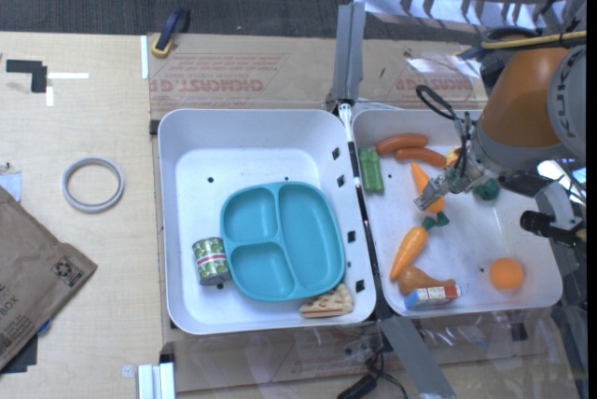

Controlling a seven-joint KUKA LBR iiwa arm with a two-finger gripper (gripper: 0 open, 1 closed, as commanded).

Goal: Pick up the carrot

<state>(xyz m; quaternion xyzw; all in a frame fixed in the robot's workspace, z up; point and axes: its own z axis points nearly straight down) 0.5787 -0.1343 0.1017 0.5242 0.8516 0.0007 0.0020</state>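
1. The carrot (409, 251) lies in the right bin (536, 295), just below and slightly left of the gripper (435, 195) as the camera sees it. Its green top sits nearest the gripper and its orange body runs away from it, down and to the left, so the long axis is a diagonal.
2. A second orange, carrot-like piece (424, 179) lies just beside the gripper, up and to its left, partly covered by it. Whether the gripper touches this piece cannot be told, and whether it is spread or pressed together cannot be told either; nothing can be made out between its tips.
3. Judging from this, the coming move calls for a short shift down and left, with the grip turned across the carrot's diagonal rather than along it.
4. Count near the gripper: two carrot shapes; one pair of sausages (403, 145) above and to the left; one green bar (372, 171) further left, against the bin's wall; one dark green lump (486, 191) just to the right.
5. Below the gripper, beyond the carrot: one small carton (433, 295) with an orange wedge touching it, and one orange ball (506, 274) down and to the right.
6. Well to the left, in the other bin (187, 201): one blue divided plate (280, 241), one small can (211, 259), and one pastry-like piece (326, 303).
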